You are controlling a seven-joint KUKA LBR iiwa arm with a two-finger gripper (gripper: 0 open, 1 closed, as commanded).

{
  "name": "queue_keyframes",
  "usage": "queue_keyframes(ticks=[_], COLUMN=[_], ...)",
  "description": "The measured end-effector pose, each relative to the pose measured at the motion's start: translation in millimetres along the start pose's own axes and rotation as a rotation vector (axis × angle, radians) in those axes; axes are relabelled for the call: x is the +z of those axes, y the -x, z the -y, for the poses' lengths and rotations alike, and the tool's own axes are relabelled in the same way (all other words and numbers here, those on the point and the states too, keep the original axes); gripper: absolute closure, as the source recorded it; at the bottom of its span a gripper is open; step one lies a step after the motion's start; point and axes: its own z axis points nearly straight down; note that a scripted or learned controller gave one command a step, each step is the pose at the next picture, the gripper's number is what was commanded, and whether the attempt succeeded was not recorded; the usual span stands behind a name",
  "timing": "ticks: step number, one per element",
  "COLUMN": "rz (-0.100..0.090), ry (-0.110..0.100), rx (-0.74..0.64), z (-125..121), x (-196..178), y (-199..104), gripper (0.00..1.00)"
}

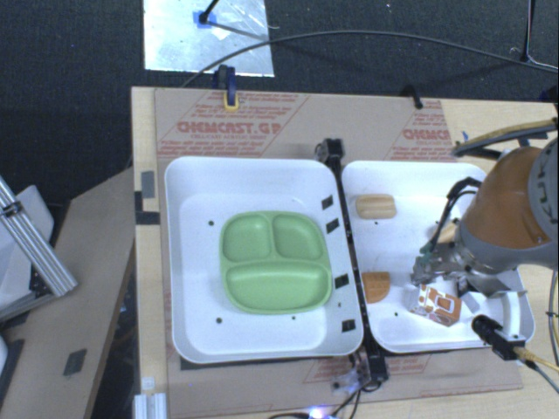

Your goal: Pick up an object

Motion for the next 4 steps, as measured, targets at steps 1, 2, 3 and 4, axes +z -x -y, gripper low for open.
queue_keyframes(ticks=[1,2,3,4], rz=[0.001,0.001,-0.002,-0.002], ry=[0.004,0.003,-0.001,-0.001], rx=[-0.005,-0.006,-0.01,-0.011], z=[-8,-9,-21,-39], x=[-63,-106,-108,-120], y=[1,1,-41,-94], gripper=[1.0,1.0,1.0,1.0])
